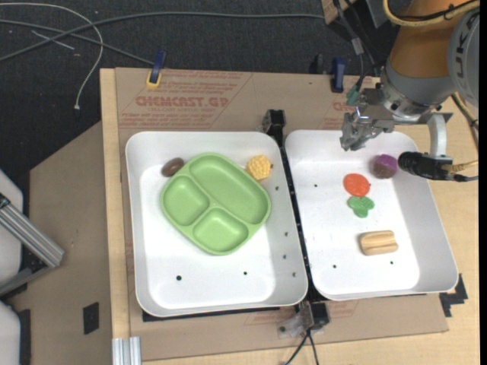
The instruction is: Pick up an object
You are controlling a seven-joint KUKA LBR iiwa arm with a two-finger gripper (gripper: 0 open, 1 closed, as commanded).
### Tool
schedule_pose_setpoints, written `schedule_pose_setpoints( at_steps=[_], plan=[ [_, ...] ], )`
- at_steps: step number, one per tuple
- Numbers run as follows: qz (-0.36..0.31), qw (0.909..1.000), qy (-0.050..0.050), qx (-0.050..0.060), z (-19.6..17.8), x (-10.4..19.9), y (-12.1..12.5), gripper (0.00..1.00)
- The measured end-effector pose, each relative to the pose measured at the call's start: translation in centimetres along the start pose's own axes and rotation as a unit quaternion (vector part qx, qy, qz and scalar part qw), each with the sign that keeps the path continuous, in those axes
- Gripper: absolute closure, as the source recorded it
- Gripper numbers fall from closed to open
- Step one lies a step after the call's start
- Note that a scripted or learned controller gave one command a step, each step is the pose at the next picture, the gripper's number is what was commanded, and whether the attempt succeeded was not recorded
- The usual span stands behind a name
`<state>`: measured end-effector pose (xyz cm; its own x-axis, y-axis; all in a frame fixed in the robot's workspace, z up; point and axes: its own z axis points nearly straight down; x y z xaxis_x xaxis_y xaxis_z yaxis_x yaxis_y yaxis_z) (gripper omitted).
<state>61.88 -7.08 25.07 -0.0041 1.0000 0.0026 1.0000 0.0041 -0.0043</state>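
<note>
Over right bin (426, 272), near its far edge, hand (354, 139) hovers; grip state unclear. Purple piece (384, 165) lies just beside, orange piece (356, 183) near. Both look light, rigid, smooth; pinch across middle.

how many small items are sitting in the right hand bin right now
4: a purple piece near the far right edge, an orange-red piece in the middle, a green piece just in front of it, and a tan piece nearer the front. The gripper could hide another.
</note>
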Motion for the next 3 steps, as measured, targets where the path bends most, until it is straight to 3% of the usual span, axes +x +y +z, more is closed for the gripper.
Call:
schedule_pose_setpoints(
  at_steps=[3],
  plan=[
    [0.000, 1.0000, 0.000, 0.001, 2.2, 13.0, -7.7, 1.00]
  ],
)
